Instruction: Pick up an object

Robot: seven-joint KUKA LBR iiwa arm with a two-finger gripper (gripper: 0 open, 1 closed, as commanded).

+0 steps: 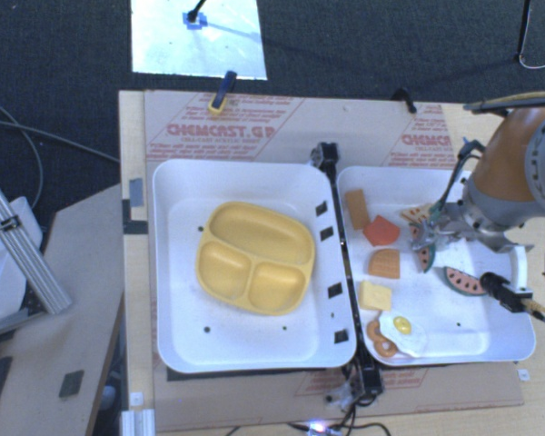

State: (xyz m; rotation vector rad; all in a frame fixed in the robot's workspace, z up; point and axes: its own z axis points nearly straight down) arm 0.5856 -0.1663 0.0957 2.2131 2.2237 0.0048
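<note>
My gripper [426, 240] is down in the right bin [490, 339], near its middle, with the grey and orange arm [518, 166] coming in from the right. Just below the gripper lies a small red and green piece [424, 258], touching or nearly touching it. A tan waffle-like piece [414, 214] lies just to its upper left. To the right of the gripper rests a watermelon slice [464, 281]. Left of the gripper are a red piece [381, 232], an orange block [384, 263] and a tan bar [356, 209].
A yellow cheese square [375, 295], a fried egg [403, 327] and a pretzel [379, 332] lie at the right bin's front left. The left bin [177, 325] holds a yellow divided plate [254, 257]. A black divider [338, 243] runs between the bins.
</note>
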